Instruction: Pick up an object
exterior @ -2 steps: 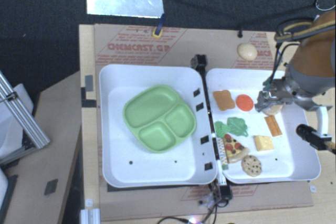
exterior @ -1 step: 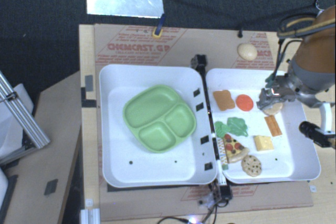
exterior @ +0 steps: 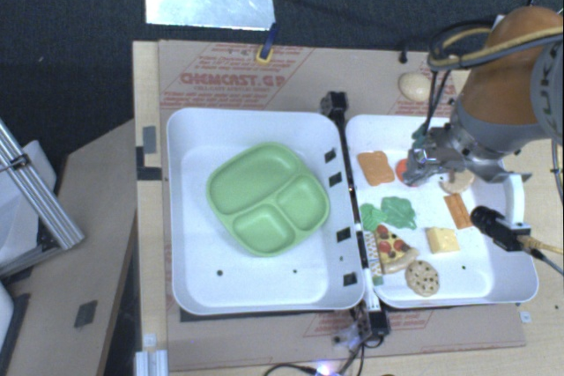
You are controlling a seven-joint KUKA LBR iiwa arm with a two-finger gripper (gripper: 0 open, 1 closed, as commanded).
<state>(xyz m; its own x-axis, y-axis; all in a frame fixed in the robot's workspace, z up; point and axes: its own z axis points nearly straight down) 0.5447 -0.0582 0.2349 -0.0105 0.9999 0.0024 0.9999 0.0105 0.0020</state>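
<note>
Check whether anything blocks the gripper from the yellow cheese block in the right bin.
Nothing visible stands between them. The gripper hangs over the right white bin's upper part; the yellow cheese block lies below it, unstacked, with the narrow orange strip just above it.

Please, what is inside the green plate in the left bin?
The green plate shows three bare sections with nothing lying in them. The plate itself covers the floor of the left bin under it.
</note>
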